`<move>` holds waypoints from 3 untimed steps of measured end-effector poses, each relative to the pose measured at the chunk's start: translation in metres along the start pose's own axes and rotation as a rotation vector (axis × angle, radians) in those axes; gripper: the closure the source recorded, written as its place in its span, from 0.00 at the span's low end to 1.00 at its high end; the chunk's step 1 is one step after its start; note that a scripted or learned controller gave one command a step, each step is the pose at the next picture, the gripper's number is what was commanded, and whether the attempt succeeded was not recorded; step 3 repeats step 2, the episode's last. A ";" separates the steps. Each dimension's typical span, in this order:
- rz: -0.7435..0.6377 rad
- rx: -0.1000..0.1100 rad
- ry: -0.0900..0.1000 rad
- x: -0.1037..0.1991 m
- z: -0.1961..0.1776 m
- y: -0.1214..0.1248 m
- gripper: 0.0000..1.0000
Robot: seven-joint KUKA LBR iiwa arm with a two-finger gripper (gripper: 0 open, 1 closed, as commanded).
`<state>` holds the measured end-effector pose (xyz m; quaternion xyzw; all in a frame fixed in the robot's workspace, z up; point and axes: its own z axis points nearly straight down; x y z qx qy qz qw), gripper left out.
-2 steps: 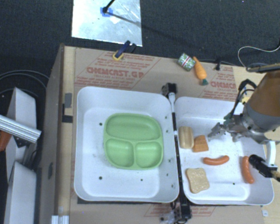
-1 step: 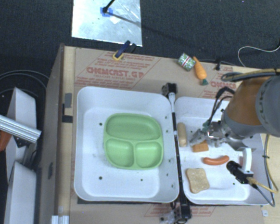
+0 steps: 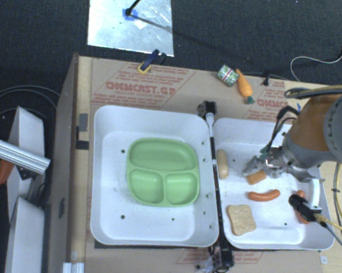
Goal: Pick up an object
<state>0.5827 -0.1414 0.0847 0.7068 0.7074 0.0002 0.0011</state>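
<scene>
A small orange-brown chunk of toy food (image 3: 256,177) is lying in the right white bin (image 3: 242,135), toward its middle, directly under the gripper (image 3: 261,166). The metal fingers are reaching down to it, but whether they are gripping it or standing open is not clear from this angle. Just below it a red toy sausage (image 3: 263,195) is lying, and a tan slice of toy bread (image 3: 241,219) nearer the front. A pale roll-shaped piece (image 3: 221,164) is resting along the bin's left wall. The left white bin (image 3: 115,128) is holding a green divided plastic plate (image 3: 163,172)
</scene>
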 end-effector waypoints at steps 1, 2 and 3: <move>-0.002 -0.005 0.000 0.000 -0.012 0.002 1.00; -0.004 -0.002 0.002 0.085 -0.101 0.013 1.00; -0.004 -0.002 0.002 0.085 -0.101 0.013 1.00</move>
